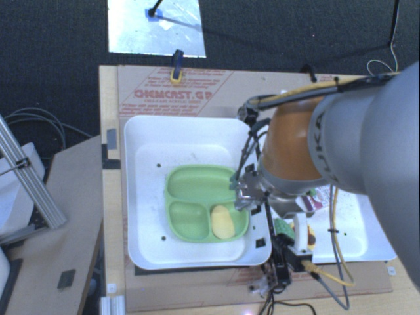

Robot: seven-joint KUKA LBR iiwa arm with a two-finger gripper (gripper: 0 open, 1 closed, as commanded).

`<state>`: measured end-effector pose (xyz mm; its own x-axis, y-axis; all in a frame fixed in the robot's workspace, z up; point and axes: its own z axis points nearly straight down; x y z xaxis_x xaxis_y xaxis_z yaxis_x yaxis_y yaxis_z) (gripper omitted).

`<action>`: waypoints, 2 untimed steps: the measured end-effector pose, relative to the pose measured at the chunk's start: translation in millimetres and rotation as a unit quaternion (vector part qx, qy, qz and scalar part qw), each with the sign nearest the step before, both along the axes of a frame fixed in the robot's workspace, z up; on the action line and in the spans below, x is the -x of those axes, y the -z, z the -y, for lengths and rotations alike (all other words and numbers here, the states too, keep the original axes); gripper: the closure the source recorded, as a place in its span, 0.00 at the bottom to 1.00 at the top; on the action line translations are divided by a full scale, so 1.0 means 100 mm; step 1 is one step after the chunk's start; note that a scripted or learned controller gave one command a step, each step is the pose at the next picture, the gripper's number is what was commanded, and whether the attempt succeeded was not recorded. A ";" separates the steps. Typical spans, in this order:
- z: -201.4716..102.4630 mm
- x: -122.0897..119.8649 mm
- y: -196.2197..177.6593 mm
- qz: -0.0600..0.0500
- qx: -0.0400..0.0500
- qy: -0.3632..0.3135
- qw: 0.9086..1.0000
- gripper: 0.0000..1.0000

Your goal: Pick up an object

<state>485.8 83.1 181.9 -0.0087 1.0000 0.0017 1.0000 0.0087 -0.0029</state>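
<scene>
— One candidate for us: a yellow, rounded soft-looking lump [222,222] in the lower right compartment of the green plastic divided tray [197,205], left white bin [141,176].
— Looks light and squashy to us; we'd pinch its narrow sides gently. The two-finger gripper [241,192] sits at the tray's right rim; we can't judge its state.

Light is even and fairly bright across the scene, coming from overhead. The left white bin [141,195] reads clean, almost washed out, with only soft shading along its inner walls. Glare flares on the silvery sheet [156,17] at the top. The dark carpet [52,44] around it shows grainy noise. The arm [367,136] looms large and soft, out of focus, casting a faint shadow over the green divided tray [197,199].
</scene>
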 end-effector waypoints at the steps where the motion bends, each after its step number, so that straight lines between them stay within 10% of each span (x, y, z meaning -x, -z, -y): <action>1: 0.42 -0.70 -0.34 0.006 0.002 0.005 1.000 1.00; 2: 0.11 -0.40 -0.39 0.001 0.000 0.001 1.000 1.00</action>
<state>526.2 72.1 220.9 -0.0069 1.0000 0.0012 1.0000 0.0069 -0.0008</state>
